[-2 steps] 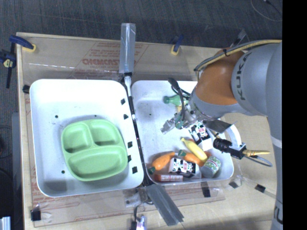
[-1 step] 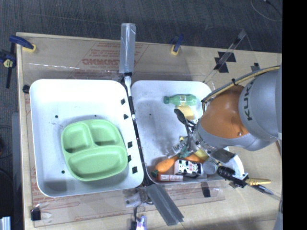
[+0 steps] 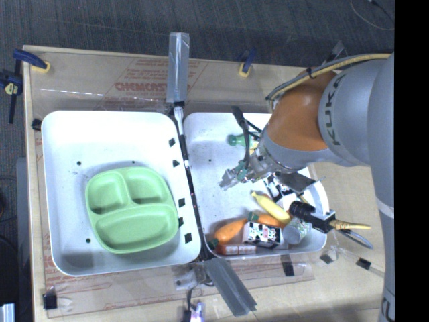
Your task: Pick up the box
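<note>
Right bin point(image 3: 204, 149), right of frame centre: the contents lie heaped against its lower wall, and the upper floor is mostly bare except for a small green item point(image 3: 233, 139) near the top. The box point(image 3: 262, 234), small with a printed face, lies flat in that heap at lower centre-right. It touches or nearly touches an orange carrot-like piece point(image 3: 230, 230) on its left, and a yellow banana point(image 3: 271, 208) lies just above it. The crowding leaves little free edge for a grasp, probably only the box's top face and short sides. The gripper point(image 3: 236, 175) hangs over bare bin floor, up and left of the box and apart from it, with nothing seen in its hold. Whether it is apart or together cannot be told at this resolution. The arm point(image 3: 301, 123) reaches in from frame right and shades part of the heap. The left bin point(image 3: 64, 146) carries a green divided plate point(image 3: 132, 208), not relevant to the pick. Judgement: the approach is not yet aligned, and the gripper needs to shift down-right before descending. Risk: it could nudge the banana or close on it instead.
</note>
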### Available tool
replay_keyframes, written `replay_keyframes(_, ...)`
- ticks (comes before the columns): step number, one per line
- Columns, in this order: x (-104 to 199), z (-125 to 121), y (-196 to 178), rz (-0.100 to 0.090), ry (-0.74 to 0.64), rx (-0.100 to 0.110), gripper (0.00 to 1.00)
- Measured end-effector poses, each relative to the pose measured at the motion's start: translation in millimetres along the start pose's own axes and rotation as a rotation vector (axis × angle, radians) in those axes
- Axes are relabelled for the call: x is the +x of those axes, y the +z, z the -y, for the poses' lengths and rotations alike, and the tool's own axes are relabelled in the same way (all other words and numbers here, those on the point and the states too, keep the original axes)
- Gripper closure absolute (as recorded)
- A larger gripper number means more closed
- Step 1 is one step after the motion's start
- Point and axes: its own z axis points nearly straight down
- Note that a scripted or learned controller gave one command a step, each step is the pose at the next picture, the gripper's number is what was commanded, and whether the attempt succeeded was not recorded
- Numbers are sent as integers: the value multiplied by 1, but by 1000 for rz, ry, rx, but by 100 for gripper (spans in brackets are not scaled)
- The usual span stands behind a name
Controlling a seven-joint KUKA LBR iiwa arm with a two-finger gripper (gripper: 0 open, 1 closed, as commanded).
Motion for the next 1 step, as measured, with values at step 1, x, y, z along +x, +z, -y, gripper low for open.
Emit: replay_keyframes(1, -61, 34, 94, 0, 28, 2, 100)
